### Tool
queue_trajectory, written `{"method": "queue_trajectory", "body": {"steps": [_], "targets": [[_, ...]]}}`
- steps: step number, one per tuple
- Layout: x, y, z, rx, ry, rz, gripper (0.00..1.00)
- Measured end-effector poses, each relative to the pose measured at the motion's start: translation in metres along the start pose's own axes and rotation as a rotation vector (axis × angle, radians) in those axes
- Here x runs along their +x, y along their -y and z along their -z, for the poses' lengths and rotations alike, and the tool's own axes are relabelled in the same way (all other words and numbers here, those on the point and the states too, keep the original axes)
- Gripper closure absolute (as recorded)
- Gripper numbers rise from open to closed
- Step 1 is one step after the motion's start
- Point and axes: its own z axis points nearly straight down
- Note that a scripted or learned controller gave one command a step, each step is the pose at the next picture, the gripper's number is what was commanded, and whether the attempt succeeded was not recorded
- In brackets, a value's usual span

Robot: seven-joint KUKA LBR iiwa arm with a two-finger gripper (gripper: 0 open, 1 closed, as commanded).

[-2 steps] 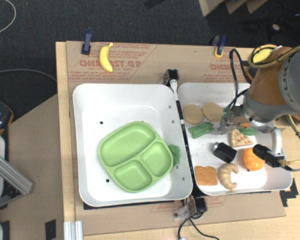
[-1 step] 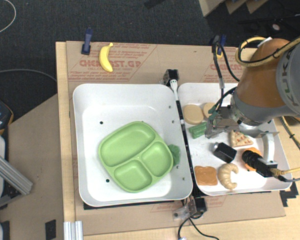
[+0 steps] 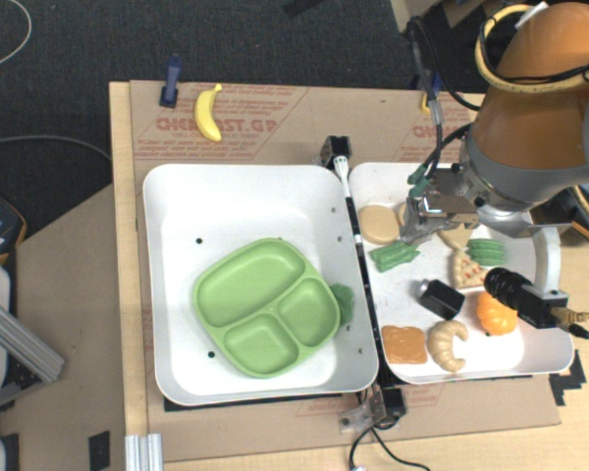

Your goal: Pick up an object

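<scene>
Bins of shallow white plastic sit side by side on a cardboard sheet (image 3: 275,121): the left bin (image 3: 177,214) holds a green divided plate (image 3: 265,307), the right bin (image 3: 515,365) a scatter of small toy foods. We see the gripper (image 3: 419,222) low over the far left part of the right bin, on the grey arm (image 3: 530,165) that reaches in from the right. Whether it is spread or pressed together we cannot tell from this angle. Just near of it lies a green piece (image 3: 395,255), close to the wall between the bins, and just left of it a round tan biscuit (image 3: 379,224) — we cannot tell whether the gripper touches either. To its right lie a striped green piece (image 3: 487,249) and a pale cracker (image 3: 466,270). Nearer to us are a black block (image 3: 440,298), an orange piece (image 3: 496,317), a croissant (image 3: 449,345) and, in the near left corner, a brown toast square (image 3: 404,343). A yellow banana (image 3: 208,112) lies on the cardboard beyond the left bin's far edge.
</scene>
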Motion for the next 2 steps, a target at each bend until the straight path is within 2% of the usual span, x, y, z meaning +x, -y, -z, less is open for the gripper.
{"method": "queue_trajectory", "body": {"steps": [1,2], "targets": [[0.086,0.016,0.051,0.007,0.002,-0.001,1.0],[0.094,-0.024,0.135,0.001,0.002,-0.007,1.0]]}}
